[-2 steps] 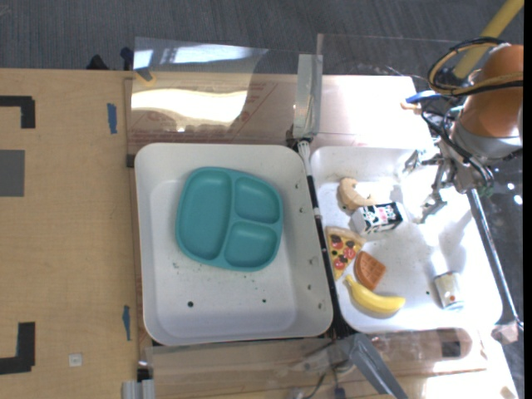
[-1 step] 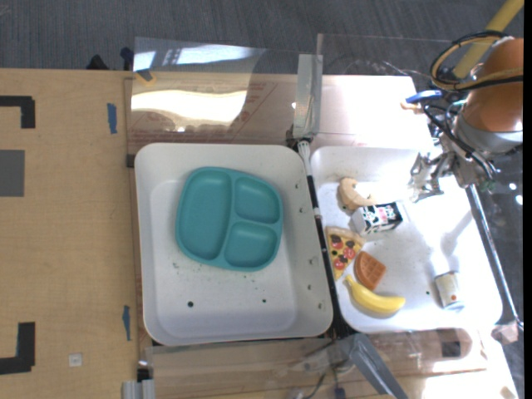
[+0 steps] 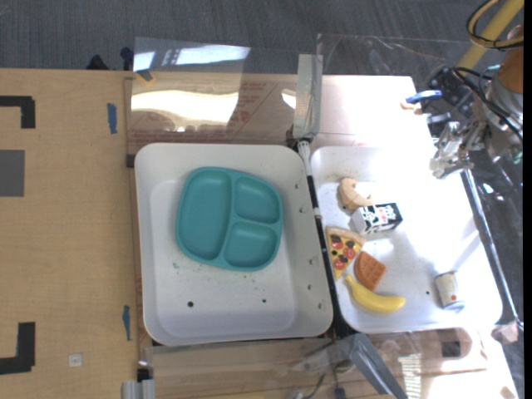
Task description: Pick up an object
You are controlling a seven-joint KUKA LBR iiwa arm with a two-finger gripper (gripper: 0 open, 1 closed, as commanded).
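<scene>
Two shallow white bins are seen side by side on a desk [image 3: 66, 223] covered with brown cardboard, viewed from above at a slant. The left bin [image 3: 158, 306] holds a teal divided plate [image 3: 229, 218] with three compartments, lying flat near the bin's middle. A few dark specks are scattered on the bin floor below the plate.

The right bin [image 3: 478, 264] holds several small toy foods, gathered mostly along its left side. A tan bread-like piece [image 3: 353, 194] lies uppermost, with a small black and white carton [image 3: 378, 217] just beside and below it. A pizza slice [image 3: 342, 248] lies against the bin's left wall. An orange-brown wedge [image 3: 370, 270] sits just right of the pizza, and a yellow banana [image 3: 374, 298] curves below it, touching or nearly touching the wedge. A small can [image 3: 447, 289] lies on its side, well apart from the others, near the bin's lower right.

The tool [image 3: 449, 152] is seen at the upper right edge of the right bin, among cables, well apart from all of the objects. Nothing is seen held in it. Whether it is apart or together cannot be told.
</scene>
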